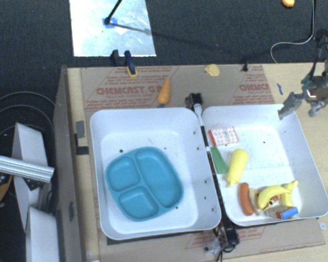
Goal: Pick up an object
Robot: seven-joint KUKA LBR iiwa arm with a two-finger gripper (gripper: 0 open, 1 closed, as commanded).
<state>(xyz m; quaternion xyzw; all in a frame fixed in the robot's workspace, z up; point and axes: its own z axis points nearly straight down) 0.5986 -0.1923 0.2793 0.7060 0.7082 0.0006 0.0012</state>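
Note:
My gripper (302, 107) hangs at the far right, over the back right corner of the right bin (263, 121). Its two fingers stand apart, open, with nothing between them. In the right bin lie a red-and-white packet (223, 135), a green stick (218, 160), a yellow bottle (237, 165), a red sausage (245, 198), a banana (273, 196) and a small blue block (288, 213). All of them lie to the left of and nearer the camera than the gripper.
The left bin (114, 125) holds a blue divided plate (144, 182). A carrot (164, 92) and a yellow lump (212, 70) lie on the cardboard behind the bins. A black divider (208, 152) runs between the bins. Cables (292, 45) hang at the back right.

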